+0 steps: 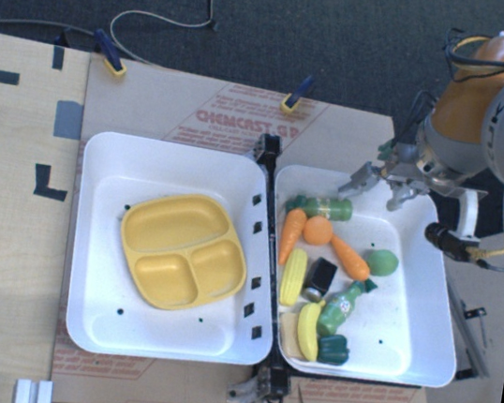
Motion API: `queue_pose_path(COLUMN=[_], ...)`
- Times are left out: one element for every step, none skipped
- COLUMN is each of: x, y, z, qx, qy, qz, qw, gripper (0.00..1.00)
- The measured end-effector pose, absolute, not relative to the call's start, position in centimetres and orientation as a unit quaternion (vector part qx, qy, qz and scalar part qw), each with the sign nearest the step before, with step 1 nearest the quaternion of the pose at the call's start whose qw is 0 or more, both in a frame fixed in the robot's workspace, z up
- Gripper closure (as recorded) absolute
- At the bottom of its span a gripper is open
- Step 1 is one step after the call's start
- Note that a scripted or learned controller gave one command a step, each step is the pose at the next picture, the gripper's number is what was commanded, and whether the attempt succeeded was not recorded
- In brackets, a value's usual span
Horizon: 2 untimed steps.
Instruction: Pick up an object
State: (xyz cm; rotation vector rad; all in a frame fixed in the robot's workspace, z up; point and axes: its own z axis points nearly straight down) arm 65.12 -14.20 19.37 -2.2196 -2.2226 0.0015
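1. Nearest me, the front rim of the right bin [377, 372] runs along the counter [0, 232] edge. Just inside it a dark green pepper [333, 349] sits beside a yellow banana [306, 331], both close to the rim with little room in front.
2. A step further in, a green bottle [341, 307] lies tilted, touching a small black block [320, 277], and a yellow corn cob [293, 276] lies along the divider wall. The right half of this bin's floor is bare white, the widest free room among the objects.
3. The left bin [97, 219] holds a yellow compartment tray [184, 250], with clear white floor all round it.
4. Mid-bin on the right lie two carrots [349, 257], an orange ball [317, 231] and a green lime-like piece [381, 261], crowded together.
5. At the far rim, a green-capped clear bottle [325, 207] lies on its side.
6. Above that far rim hangs the gripper [386, 181], its fingers [362, 178] spread wide, holding nothing and touching nothing I can see.
7. Beyond, the cardboard under the bins bears red lettering, "CHEMCAST GP" [247, 123].
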Motion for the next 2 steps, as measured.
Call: queue_pose_path(x=[62.7, 62.7], y=[-11.2, -11.2], z=[9.4, 10.4], qx=[-0.707, -0.706], qy=[-0.707, -0.708], qz=[0.0004, -0.0001], qw=[0.000, 0.000], gripper=[0.00, 1.00])
